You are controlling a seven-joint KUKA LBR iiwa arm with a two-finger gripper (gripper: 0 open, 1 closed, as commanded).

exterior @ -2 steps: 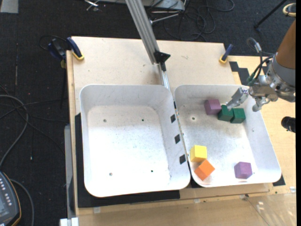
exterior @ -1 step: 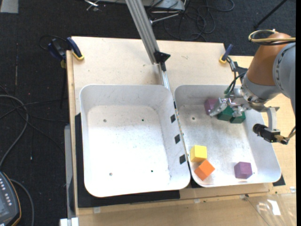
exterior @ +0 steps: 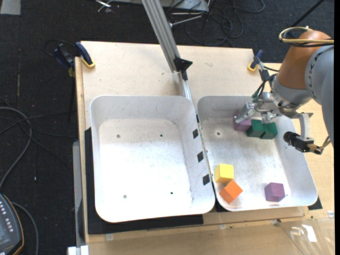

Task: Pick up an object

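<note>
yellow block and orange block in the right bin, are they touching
Touching. The camera view shows the yellow block and the orange block meeting with no bin floor visible between them, the orange block's upper corner against the yellow block's lower edge.

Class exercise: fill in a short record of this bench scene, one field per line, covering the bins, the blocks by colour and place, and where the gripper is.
bins: left bin; right bin
far blocks in right bin: light purple block, green block
near blocks in right bin: yellow block by orange block; purple block apart
gripper: low over the far blocks
grasp: cannot tell
</note>
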